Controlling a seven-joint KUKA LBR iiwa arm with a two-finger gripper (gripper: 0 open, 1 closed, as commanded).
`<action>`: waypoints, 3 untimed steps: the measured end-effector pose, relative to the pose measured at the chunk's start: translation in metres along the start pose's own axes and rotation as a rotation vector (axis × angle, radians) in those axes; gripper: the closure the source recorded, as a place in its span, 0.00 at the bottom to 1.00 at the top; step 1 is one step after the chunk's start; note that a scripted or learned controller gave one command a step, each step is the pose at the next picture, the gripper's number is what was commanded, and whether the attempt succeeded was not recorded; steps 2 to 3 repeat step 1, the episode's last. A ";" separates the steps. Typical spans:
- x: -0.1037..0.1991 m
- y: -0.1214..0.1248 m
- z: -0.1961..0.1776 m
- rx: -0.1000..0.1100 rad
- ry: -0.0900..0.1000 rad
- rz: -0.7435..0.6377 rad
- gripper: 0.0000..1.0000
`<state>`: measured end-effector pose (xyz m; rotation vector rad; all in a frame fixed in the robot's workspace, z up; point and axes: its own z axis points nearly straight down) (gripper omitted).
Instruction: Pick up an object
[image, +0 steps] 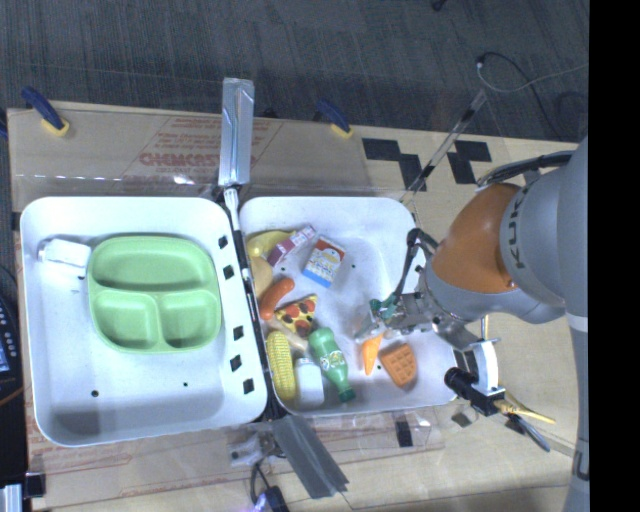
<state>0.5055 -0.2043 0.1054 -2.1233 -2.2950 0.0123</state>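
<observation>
My gripper (385, 315) low in the right white bin (385, 215); I cannot tell its state.
At five o'clock, just beside it, lie a small orange carrot (370, 353) and an orange waffle-textured piece (400, 364); a green plastic bottle (331, 364) lies at eight.

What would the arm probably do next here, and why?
Probably drop a little and close on the carrot. The gripper hangs in the right bin just above it, with the waffle beside it, and nothing shows between its fingers yet.
</observation>
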 end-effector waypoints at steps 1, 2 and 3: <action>0.024 0.029 -0.087 -0.009 -0.003 0.046 1.00; 0.024 0.029 -0.087 -0.009 -0.003 0.046 1.00; 0.024 0.029 -0.087 -0.009 -0.003 0.046 1.00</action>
